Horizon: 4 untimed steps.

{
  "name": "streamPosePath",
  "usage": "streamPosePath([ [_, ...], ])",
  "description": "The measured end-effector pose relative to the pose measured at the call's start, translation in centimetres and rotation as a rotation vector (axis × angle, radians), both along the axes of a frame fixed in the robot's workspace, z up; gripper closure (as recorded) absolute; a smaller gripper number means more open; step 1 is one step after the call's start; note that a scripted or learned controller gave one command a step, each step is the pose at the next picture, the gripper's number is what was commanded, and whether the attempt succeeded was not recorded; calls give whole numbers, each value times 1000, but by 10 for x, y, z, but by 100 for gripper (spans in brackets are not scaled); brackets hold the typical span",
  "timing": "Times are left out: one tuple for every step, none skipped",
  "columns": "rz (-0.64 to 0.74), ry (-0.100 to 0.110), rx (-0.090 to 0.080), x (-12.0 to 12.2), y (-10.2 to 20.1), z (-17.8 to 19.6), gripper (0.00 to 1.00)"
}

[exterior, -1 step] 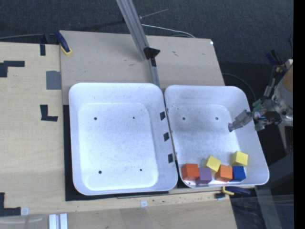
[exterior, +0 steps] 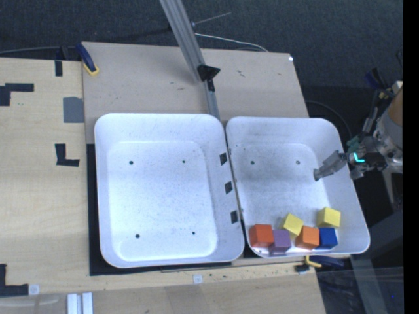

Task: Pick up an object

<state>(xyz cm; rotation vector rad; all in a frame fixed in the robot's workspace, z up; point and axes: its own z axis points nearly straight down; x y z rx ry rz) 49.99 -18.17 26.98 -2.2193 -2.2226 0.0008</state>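
Note:
Several small blocks lie along the front edge of the right bin (exterior: pixel 281 142): an orange block (exterior: pixel 262 233), a purple block (exterior: pixel 281 240), a yellow block (exterior: pixel 292 224), a second orange block (exterior: pixel 308 237), a blue block (exterior: pixel 328 238) and another yellow block (exterior: pixel 330 216). My gripper (exterior: pixel 323 171) reaches in from the right over the right bin's right side, well behind the blocks and above the bin floor. Nothing is seen in it.
The left bin (exterior: pixel 157 188) sits beside the right one, their rims touching in the middle. A slanted metal rail (exterior: pixel 185 34) runs from the top down to the bins' shared back corner. A yellow-and-blue clip (exterior: pixel 88 61) lies on the bench's back left corner.

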Motion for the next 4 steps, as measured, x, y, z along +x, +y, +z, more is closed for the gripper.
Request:
streamPosePath([
  [0, 0, 0, 0, 0, 0, 0],
  [0, 0, 0, 0, 0, 0, 0],
  [0, 0, 0, 0, 0, 0, 0],
  [0, 0, 0, 0, 0, 0, 0],
])
